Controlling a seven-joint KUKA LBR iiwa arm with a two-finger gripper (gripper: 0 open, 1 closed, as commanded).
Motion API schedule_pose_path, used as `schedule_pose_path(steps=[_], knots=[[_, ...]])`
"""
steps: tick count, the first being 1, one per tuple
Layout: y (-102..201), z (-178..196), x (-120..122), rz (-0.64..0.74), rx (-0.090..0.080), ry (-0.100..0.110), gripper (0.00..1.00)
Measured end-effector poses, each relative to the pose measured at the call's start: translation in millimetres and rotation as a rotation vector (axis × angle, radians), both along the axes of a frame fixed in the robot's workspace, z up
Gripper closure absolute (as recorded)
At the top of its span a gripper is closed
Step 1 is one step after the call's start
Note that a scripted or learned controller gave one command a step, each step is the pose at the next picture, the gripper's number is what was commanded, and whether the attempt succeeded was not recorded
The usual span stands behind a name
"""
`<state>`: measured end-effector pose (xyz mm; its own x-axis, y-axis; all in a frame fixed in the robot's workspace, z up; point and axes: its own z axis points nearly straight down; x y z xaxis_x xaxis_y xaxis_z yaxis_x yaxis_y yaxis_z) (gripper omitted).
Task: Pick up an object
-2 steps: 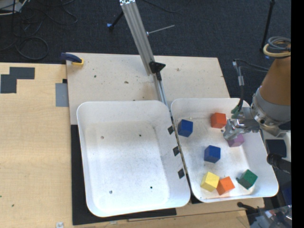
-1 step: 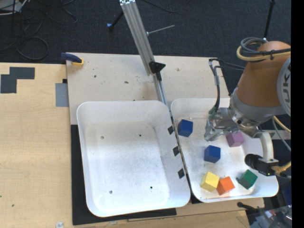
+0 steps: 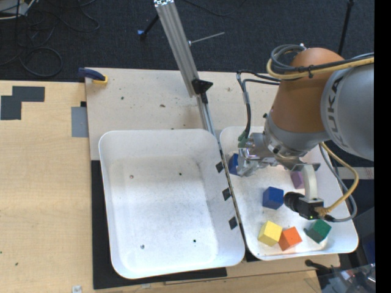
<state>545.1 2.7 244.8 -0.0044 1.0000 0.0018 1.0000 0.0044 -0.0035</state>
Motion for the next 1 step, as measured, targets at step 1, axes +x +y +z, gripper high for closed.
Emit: schedule_pose_path(steps=[1], knots=[[53.4,-18.3,2.4,-0.001,0.000,0.003,1.00]])
